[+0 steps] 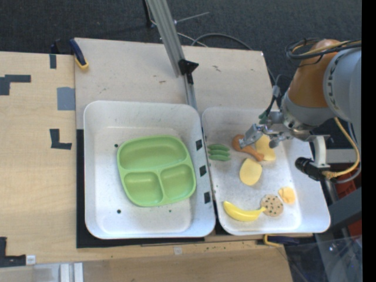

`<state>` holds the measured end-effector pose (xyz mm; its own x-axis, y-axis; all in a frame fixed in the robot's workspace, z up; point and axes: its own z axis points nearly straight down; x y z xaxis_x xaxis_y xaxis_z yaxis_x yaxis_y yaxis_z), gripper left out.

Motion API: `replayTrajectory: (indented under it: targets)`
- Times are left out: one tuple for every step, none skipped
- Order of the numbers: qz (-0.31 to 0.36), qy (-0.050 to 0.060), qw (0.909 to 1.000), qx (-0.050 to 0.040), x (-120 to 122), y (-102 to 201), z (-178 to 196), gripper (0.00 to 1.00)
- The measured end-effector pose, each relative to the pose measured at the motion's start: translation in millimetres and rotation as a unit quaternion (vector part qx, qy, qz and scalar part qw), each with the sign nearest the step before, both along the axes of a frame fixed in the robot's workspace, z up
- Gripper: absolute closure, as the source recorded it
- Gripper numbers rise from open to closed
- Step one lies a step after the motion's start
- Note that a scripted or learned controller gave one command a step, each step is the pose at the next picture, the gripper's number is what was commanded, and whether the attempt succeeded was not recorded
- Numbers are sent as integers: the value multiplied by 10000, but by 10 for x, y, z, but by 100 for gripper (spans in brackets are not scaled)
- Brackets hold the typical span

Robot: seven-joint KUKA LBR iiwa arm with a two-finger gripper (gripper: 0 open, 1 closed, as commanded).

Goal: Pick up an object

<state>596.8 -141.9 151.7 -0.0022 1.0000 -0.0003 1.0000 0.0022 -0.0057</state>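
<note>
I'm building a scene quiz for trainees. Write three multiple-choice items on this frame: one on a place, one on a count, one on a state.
1. Where does the green divided plate lie?
A. left bin
B. right bin
C. bare bench

2. How many compartments does the plate have?
A. two
B. three
C. five

3. How does the banana lie?
A. on the plate
B. flat near the right bin's front edge
C. between the gripper's fingers

Answers: 1 A, the plate sits inside the left bin. 2 B, one long section and two smaller ones show. 3 B, it rests beside the cookie, apart from the gripper.

A green divided plate (156,170) lies in the left bin (94,157) (tilted slightly).
</note>
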Motion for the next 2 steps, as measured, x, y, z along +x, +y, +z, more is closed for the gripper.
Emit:
replayTrajectory:
  targets:
    - [2,5,10000,0,83,-12,-537,0]
    - [6,-14,10000,1,95,-8,-403,100]
